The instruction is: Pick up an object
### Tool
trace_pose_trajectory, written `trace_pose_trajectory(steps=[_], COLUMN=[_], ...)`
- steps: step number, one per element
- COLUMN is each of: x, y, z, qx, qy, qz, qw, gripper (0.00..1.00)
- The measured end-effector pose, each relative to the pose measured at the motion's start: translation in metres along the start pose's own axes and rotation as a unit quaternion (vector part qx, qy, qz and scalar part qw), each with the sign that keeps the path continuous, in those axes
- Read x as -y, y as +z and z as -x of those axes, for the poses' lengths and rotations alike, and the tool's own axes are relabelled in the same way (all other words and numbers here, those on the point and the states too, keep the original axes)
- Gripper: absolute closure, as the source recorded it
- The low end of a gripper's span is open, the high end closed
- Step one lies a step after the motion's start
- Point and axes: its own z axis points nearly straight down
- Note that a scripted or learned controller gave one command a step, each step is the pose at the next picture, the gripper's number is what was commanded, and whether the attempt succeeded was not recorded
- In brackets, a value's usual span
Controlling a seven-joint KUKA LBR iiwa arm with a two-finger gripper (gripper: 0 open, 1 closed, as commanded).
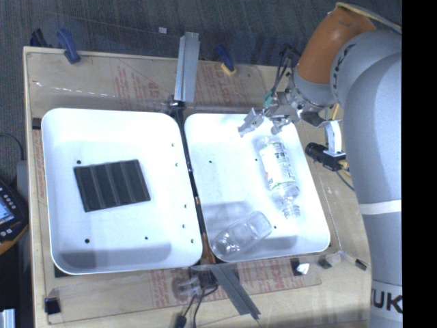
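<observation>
Two white bins sit side by side on a plywood bench, and the right bin [205,183] serves as the marker for all else here. At the bench's near edge, just in front of that bin's front left corner, a grey metal bar [235,294] lies at a slant beside some dark cabling. Inside the right bin's front end rests a clear plastic cup [240,233], tipped on its side. Farther back along the bin's right side lies a clear bottle [278,173] with a white label, its cap toward the front; the label carries printing too small to read. To the right of the bin rises the grey arm [372,135], with the white letters "UK" legible low on its body, cut by the frame edge. Left of the right bin, the left bin [61,135] holds a dark ribbed mat [111,184] lying flat. At the right bin's far right corner hangs the gripper [263,120], below the arm's orange band [326,43]; its two fingers stand apart with nothing between them. The bottle's base lies just in front of those fingertips, close but not touching. Beyond the bins, an upright grey post [186,65] stands at their shared far seam, with blue clamps [68,45] on the bench's far edge.
</observation>
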Motion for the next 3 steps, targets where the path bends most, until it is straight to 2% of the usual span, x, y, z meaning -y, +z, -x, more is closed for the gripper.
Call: trace_pose_trajectory(steps=[1, 2, 3], x=[0.011, 0.044, 0.044], y=[0.081, -0.003, -0.003], z=[-0.005, -0.005, -0.005], qx=[-0.003, 0.0, 0.0], qy=[-0.014, -0.051, -0.051], qz=[-0.002, 0.0, 0.0], qw=[0.9999, 0.9987, 0.9987], gripper=[0.0, 0.0, 0.0])
